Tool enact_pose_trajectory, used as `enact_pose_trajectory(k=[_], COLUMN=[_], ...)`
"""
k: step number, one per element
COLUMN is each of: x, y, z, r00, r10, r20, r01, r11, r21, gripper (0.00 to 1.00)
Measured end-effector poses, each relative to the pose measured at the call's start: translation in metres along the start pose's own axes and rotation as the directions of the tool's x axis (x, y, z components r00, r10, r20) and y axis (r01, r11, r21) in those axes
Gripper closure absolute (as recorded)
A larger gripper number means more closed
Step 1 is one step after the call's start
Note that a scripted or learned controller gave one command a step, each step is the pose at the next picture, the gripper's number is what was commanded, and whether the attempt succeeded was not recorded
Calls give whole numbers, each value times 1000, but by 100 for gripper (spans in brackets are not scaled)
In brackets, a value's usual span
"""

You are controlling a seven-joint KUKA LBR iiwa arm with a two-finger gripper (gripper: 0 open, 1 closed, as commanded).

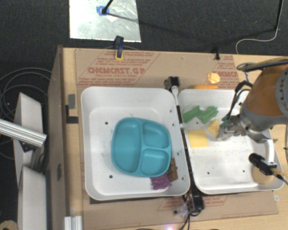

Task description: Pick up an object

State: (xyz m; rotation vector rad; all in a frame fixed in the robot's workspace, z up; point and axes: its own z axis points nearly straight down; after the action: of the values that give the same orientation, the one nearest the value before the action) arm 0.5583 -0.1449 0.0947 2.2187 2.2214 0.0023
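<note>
Pincer (225,130) just beside yellow block (213,127)

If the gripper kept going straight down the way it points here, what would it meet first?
Most likely the small yellow piece in the right bin, just beside the gripper. The yellow block and green object lie further left. Depth is unclear from this slanted view.

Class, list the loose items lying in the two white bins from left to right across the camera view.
Teal divided plastic plate → purple crumpled piece → green ridged pieces. The brown piece and both yellow pieces overlap others in order, so they are omitted.
</note>
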Motion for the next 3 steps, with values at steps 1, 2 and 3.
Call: enact_pose_trajectory(k=[1,2,3], x=[-37,-44,13], y=[-35,5,19], z=[-104,-121,-92], r00=[1000,1000,1000], r10=[4,-4,-8], r20=[5,2,-3], r01=[-4,4,8], r11=[1000,1000,1000], r21=[-8,-5,2], gripper=[100,100,100])
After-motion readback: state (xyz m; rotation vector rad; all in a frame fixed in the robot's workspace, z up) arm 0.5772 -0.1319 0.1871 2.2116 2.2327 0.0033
